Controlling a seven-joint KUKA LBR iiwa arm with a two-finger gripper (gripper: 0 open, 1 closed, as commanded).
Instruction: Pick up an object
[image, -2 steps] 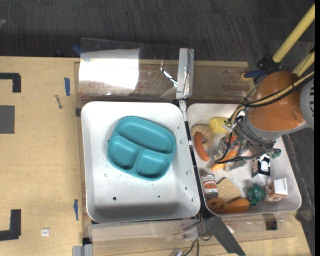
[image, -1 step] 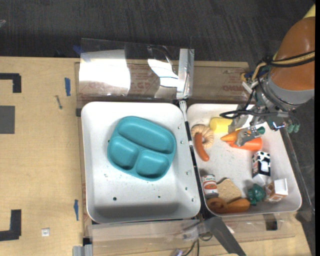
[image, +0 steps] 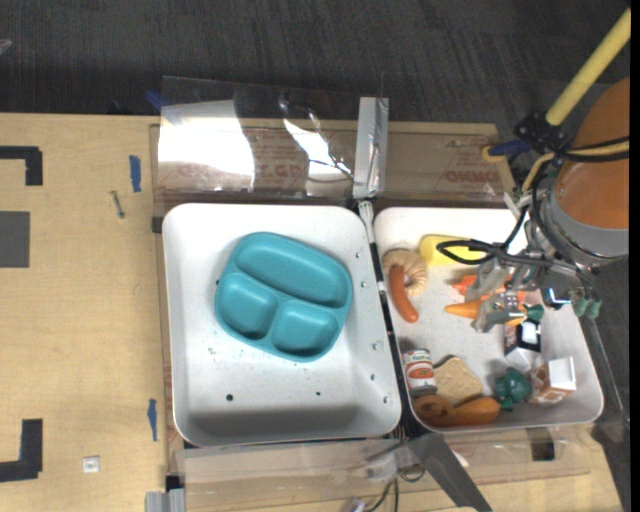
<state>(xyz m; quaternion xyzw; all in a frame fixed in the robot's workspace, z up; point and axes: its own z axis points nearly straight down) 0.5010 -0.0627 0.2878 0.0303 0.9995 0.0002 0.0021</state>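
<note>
- Gripper (image: 497, 300) hangs low over the right bin (image: 590, 400), above a carrot (image: 462, 311); its state: cannot tell.
- Teal tray (image: 283, 293) lies in the left bin (image: 190, 300).

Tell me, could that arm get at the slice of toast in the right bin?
Probably yes. The slice of toast lies flat with its top uncovered, in the same right bin over which the gripper hangs. A small can and a sausage crowd its edges, though.

divided plate (image: 283, 293) in left bin (image: 190, 380), toy food (image: 455, 385) in right bin (image: 585, 395)
</note>
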